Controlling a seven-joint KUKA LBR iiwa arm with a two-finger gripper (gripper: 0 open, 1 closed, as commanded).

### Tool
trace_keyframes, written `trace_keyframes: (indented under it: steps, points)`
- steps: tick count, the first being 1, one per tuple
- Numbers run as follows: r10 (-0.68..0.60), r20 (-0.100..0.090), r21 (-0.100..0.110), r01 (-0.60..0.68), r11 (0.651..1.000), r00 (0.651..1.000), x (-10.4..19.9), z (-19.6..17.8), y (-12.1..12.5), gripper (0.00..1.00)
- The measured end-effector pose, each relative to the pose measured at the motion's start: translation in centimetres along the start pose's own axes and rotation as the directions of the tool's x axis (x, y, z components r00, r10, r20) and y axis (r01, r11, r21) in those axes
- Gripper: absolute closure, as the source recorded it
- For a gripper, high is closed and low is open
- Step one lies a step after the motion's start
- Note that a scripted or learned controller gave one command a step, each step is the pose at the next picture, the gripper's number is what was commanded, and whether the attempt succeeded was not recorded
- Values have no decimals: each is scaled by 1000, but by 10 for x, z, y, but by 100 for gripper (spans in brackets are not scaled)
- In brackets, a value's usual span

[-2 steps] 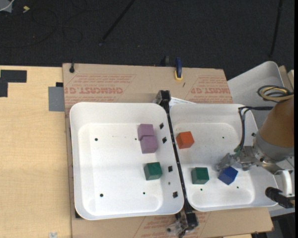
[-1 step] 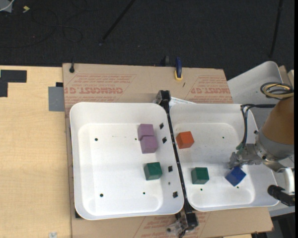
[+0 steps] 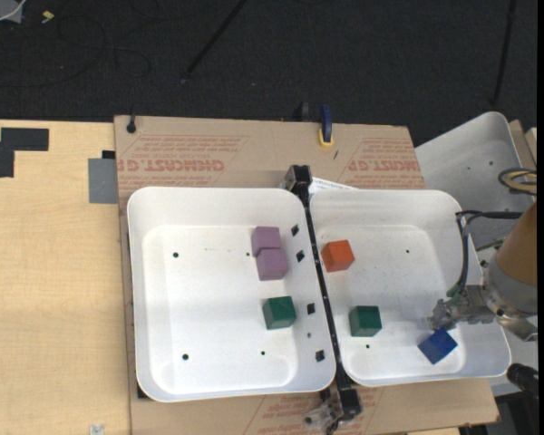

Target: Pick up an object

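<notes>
Right bin (image 3: 390, 208): gripper (image 3: 455, 318) just above blue block (image 3: 437, 345); jaws' state unclear, possibly touching.

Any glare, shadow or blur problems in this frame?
Camera view: even light, no glare on the white bins; blocks cast only faint shadows; the blue block and the gripper look soft at the right, and the background above the bench is dark.

glossy white plastic bins (image 3: 163, 243), matt cardboard sheet (image 3: 208, 157), wood-grain bench (image 3: 45, 288)
</notes>
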State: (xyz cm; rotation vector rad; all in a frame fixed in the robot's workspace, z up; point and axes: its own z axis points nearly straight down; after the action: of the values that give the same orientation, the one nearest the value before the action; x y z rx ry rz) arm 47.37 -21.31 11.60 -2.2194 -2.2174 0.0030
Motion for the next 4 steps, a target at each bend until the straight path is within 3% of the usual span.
trace_keyframes:
  steps: [1,2,3,4]
  points:
    - [-7,3,-13,8,1000,1000,22,-54,94,100]
    - [-9,-2,-2,9,1000,1000,83,19,172,100]
    - [0,1,2,0,1000,1000,119,29,114,100]
    - [-11,-1,-17,11,1000,1000,210,-80,174,100]
